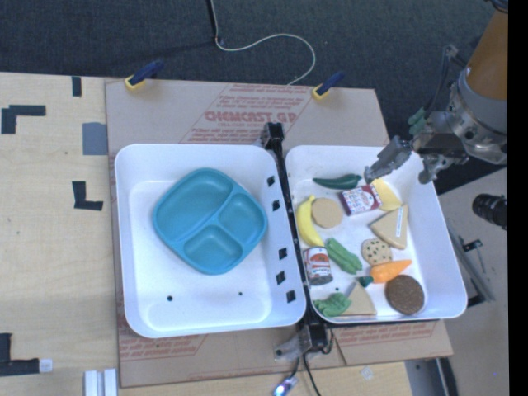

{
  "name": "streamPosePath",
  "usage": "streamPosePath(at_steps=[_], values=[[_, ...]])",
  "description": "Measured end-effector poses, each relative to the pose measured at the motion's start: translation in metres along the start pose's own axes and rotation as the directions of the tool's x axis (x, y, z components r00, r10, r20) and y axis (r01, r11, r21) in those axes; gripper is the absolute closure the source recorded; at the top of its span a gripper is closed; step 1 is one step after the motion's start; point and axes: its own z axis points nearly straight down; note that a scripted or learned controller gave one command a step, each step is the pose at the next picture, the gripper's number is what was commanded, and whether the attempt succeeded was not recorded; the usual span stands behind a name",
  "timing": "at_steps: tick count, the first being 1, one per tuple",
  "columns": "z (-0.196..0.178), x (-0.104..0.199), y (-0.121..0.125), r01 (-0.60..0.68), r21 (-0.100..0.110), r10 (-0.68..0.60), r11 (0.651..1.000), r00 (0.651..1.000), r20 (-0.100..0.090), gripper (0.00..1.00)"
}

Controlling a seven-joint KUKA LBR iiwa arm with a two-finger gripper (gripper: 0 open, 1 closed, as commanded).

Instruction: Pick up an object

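Bench (49, 221): pale wood, black tape marks.
Cardboard sheet (247, 114): flat on bench, clamped at far corners.
Left bin (132, 304): on cardboard.
Right bin (441, 246): touching left bin.

plate (210, 221) in left bin (136, 167), banana (307, 221) right

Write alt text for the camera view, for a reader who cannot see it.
A grey robot arm's pincer hovers open over the top edge of the right bin, which holds toy food including a banana and a carrot. The left bin holds a blue divided plate.
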Motion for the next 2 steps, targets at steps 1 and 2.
streamPosePath(at_steps=[1, 2], values=[[-0.004, -0.002, 0.001, -0.004, 0.008, 0.004, 1.0, 1.0, 0.001, 1.0], [0.122, 0.033, -0.014, -0.004, 0.024, 0.004, 1.0, 1.0, -0.001, 1.0]])
